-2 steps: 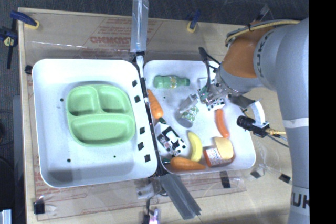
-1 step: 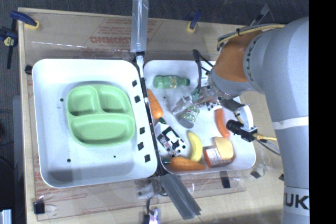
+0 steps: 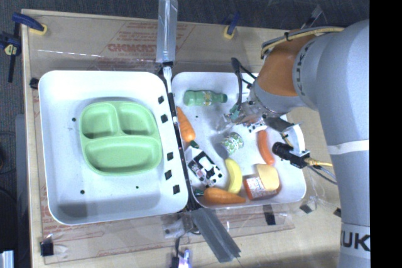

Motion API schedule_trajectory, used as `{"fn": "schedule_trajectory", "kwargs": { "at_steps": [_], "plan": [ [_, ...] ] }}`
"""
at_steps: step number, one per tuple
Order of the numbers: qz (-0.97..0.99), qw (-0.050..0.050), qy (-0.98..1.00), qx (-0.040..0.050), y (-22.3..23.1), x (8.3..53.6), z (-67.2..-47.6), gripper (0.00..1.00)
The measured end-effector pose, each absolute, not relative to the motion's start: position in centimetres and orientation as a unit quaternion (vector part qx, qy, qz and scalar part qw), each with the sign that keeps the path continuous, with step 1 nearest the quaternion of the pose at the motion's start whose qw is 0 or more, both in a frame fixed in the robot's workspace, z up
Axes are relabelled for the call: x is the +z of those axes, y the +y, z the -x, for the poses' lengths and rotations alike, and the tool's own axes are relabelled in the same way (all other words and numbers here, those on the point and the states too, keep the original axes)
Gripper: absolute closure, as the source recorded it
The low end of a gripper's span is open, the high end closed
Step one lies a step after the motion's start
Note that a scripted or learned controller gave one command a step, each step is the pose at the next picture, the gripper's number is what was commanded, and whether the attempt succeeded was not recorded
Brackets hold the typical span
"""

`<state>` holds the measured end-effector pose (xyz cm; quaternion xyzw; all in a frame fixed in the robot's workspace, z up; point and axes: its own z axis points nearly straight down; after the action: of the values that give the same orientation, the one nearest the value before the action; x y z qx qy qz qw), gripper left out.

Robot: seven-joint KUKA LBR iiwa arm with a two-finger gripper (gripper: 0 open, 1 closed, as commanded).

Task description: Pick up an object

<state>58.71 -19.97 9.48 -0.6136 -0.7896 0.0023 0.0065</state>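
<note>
The right white bin (image 3: 207, 81) holds several items: a green bottle (image 3: 204, 97) at the back, an orange carrot (image 3: 186, 124) along the left wall, a small green-and-white ball (image 3: 232, 142) in the middle, and a red sausage (image 3: 266, 146) to the right. Nearer the front lie a yellow banana (image 3: 233, 174), a black-and-white cow toy (image 3: 206, 169), a second carrot (image 3: 223, 196) and a yellow jar with a red label (image 3: 260, 182). My gripper (image 3: 242, 113) hangs low in this bin, just right of the bottle and above the ball.
The left white bin (image 3: 53, 135) carries a green divided tray (image 3: 119, 136). A grey bar with black clips (image 3: 167, 28) runs between the bins. The grey arm with its orange band (image 3: 279, 72) covers the right bin's far right corner. Blue clamps (image 3: 28, 23) sit on the bench edge.
</note>
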Motion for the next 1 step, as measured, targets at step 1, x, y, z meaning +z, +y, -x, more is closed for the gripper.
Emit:
{"fn": "schedule_trajectory", "kwargs": {
  "at_steps": [1],
  "plan": [
    [0.62,0.004,-0.785,0.0016,-20.99,10.13,-57.08,1.0]
  ]
}}
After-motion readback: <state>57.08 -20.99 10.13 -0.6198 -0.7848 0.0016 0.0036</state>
